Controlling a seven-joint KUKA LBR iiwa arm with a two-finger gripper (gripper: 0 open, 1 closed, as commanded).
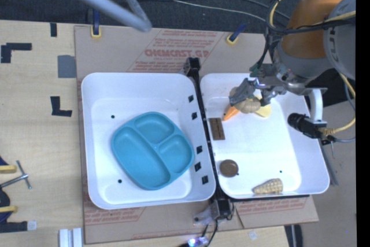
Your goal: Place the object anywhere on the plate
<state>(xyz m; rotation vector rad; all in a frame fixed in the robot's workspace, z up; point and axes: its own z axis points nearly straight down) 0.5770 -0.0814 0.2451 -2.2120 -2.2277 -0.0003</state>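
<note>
Two shallow white bins sit side by side on a wooden bench with a cardboard sheet under them, dark floor and loose cables beyond the far edge. A blurred grey bar cuts across the far left corner and hides part of the bench there.

Left bin [92, 124]: a blue plate [151, 149] with three sections lies near its middle, nothing on it, with bare white floor all round it.

Right bin [300, 153]: the arm [321, 14] reaches in from the right, and its bulk covers the bin's far right corner. The gripper [250, 91] hangs low over the far left part of this bin, right above a small clump of objects: a pale lumpy piece [250, 106], an orange carrot-like piece [230, 113] and a yellow bit [263, 111]. The clump is too small and jumbled to sort out, and whether the fingers are spread, closed or gripping anything I cannot tell.

A brown bar [216, 129] lies close to the divider between the bins. A round brown cookie [229, 168] sits nearer, and a tan cone [268, 186] lies by the near wall. The middle of this bin is open floor.
</note>
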